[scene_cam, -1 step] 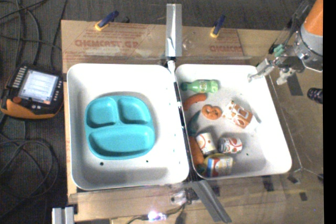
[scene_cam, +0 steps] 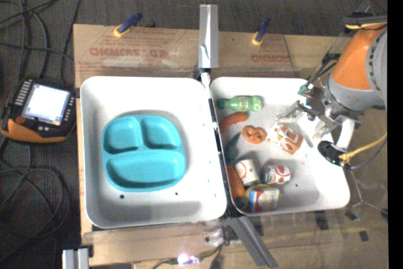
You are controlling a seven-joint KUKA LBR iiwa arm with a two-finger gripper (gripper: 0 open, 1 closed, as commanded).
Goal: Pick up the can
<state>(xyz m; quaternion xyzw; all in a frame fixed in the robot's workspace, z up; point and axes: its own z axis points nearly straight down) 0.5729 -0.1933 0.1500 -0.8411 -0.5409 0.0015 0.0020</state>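
My gripper (scene_cam: 296, 115) hangs at the right of the frame, its grip impossible to tell, while the can (scene_cam: 247, 172) lies untouched at lower centre, so everything remains.

arm (scene_cam: 365, 66): cut off at right edge
gripper (scene_cam: 301, 115): fingers too blurred to read
can (scene_cam: 263, 198): label unreadable
carrot (scene_cam: 235, 183): partly behind cans
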